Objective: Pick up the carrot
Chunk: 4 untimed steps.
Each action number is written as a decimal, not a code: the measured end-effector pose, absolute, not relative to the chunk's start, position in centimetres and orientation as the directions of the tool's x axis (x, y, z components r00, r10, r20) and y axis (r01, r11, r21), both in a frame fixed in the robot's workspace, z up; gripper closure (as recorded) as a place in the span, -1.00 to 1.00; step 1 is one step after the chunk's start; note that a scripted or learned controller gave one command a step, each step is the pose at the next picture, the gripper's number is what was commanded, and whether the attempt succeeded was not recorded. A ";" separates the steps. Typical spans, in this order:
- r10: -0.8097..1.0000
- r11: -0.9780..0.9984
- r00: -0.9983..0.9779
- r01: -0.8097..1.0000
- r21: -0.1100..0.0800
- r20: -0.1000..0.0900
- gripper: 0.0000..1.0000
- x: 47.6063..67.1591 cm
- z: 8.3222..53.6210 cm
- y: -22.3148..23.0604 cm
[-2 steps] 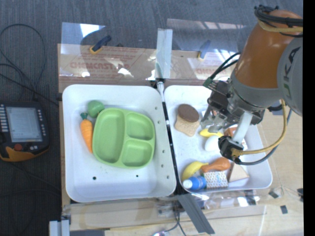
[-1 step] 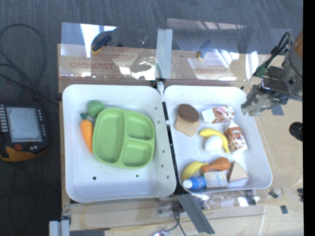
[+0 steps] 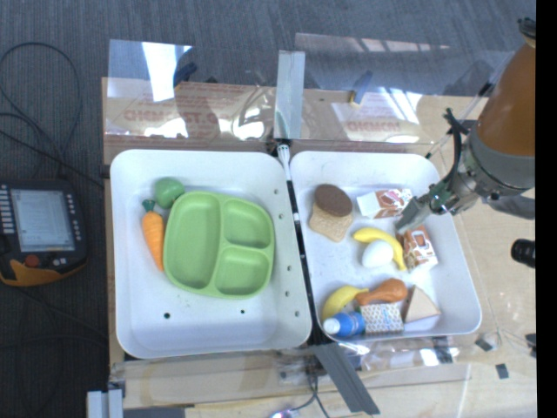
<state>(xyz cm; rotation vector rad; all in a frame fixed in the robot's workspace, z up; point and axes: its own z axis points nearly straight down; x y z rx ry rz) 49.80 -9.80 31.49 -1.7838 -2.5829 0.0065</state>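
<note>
The carrot lies in the left bin, lengthwise near-to-far along the left edge of the green divided plate, just beside it and possibly touching; its green leafy end points far. A green round vegetable sits just beyond it, at the plate's far-left corner. Wedged like this between plate and bin wall, the carrot offers little side room, so a grasp would likely need to come from above (across its width, by my judgement).

The right bin holds the clutter: a brown bun-like piece, a banana, a white egg, small packets, a lemon and a blue-capped bottle. The gripper hangs over this bin's far-right part, well apart from the carrot, with nothing visibly between its parts. Whether the fingers are spread or pressed together I cannot tell. The pick is not yet begun; the arm must cross the divider to the left bin.
</note>
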 end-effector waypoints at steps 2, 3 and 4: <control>0.903 0.430 -0.430 0.903 0.006 -0.007 1.00 48.5 30.1 -9.6; 0.795 0.607 -0.607 0.795 -0.005 0.004 1.00 48.3 21.2 -5.9; 0.808 0.590 -0.590 0.808 0.002 -0.007 1.00 48.4 28.6 -13.5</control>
